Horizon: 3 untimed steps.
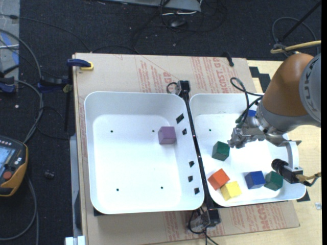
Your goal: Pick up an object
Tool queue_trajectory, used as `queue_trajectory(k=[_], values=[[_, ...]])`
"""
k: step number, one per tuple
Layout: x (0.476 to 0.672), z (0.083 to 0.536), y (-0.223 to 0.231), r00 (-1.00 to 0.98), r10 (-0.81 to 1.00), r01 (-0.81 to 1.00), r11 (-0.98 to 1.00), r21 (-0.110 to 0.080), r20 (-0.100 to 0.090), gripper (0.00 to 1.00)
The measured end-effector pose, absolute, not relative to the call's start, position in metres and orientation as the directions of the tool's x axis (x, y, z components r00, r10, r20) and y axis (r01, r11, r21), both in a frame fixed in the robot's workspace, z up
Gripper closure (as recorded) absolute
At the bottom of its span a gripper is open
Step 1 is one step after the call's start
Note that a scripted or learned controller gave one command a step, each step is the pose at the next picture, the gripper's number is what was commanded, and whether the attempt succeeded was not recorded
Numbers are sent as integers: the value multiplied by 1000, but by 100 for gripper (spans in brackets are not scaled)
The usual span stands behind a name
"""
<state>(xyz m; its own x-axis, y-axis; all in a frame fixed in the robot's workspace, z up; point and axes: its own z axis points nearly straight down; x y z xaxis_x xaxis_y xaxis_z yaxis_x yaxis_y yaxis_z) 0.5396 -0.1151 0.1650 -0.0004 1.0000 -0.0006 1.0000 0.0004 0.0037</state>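
- Two shallow white bins are set side by side on the bench: the left bin (pixel 102 137) and the right bin (pixel 214 108), over which the arm is reached in.
- The gripper (pixel 239 139) is seen low inside the right bin, tilted toward its floor; nothing is seen held by it, and its state cannot be told from this slanted view.
- The dark green cube (pixel 220 150) is found just beside the gripper, below and to its left, and is judged the likeliest target, since it stands apart from the others.
- Further below the gripper, the orange cube (pixel 219 178) and yellow cube (pixel 231 189) are seen touching, which is judged to leave little room around them.
- Below and slightly right of it, a blue cube (pixel 254 179) and a second green cube (pixel 274 180) are packed near the rim.
- Well away to the gripper's left, in the other bin, a purple cube (pixel 167 135) is left alone.
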Motion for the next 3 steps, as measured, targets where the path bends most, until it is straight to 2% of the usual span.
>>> queue_trajectory(k=[1, 2, 3], values=[[545, 226, -112, -1, 1000, 1000, 1, 5, -1, 100], [545, 225, -112, 0, 1000, 1000, 0, 0, 0, 100], [566, 229, -65, -4, 1000, 1000, 4, 0, 1, 100]])
